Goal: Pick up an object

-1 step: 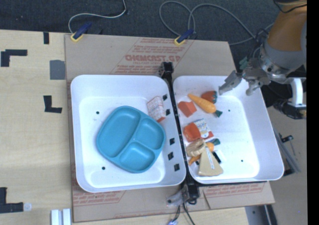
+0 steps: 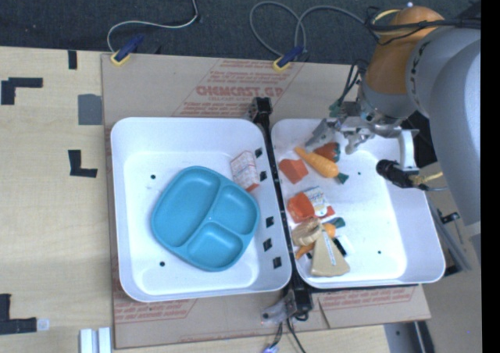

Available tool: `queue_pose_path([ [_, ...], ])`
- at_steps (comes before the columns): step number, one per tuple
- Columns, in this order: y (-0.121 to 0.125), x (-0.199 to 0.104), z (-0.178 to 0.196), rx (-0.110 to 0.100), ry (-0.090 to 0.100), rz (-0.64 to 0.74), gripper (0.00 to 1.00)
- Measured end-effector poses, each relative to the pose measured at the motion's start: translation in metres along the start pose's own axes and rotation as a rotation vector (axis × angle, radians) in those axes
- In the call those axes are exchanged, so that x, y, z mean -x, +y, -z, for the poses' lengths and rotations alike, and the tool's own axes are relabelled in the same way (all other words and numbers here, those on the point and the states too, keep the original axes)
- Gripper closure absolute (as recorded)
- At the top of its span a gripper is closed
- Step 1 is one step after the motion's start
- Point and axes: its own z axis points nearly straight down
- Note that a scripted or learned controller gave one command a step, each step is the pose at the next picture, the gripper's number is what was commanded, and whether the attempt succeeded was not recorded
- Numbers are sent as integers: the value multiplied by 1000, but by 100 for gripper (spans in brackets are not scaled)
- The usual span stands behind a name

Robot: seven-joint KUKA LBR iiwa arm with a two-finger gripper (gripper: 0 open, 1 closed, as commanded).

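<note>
My gripper (image 2: 334, 140) hangs low over the far end of the right bin (image 2: 391, 265), with its fingers (image 2: 316, 137) spread open. Just under and in front of it lies an orange carrot (image 2: 316, 161) with a green tip, beside a small red piece (image 2: 329, 150). I see nothing clamped between the fingers. A red block (image 2: 293, 170) lies left of the carrot. Nearer the front are an orange-and-white packet (image 2: 305, 205), a tan wedge (image 2: 329, 262) and several small scraps.
The left bin (image 2: 133, 265) bears a blue divided plate (image 2: 205, 217) and a small white-and-red carton (image 2: 245, 166) by the divider. The black divider clips (image 2: 270, 187) run between the bins. Cables and blue-and-yellow clamps (image 2: 125, 51) lie behind them.
</note>
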Motion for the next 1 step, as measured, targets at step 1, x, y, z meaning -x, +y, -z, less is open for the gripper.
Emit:
queue_pose_path([
  [1,12,17,-49,7,-3,1,0],
])
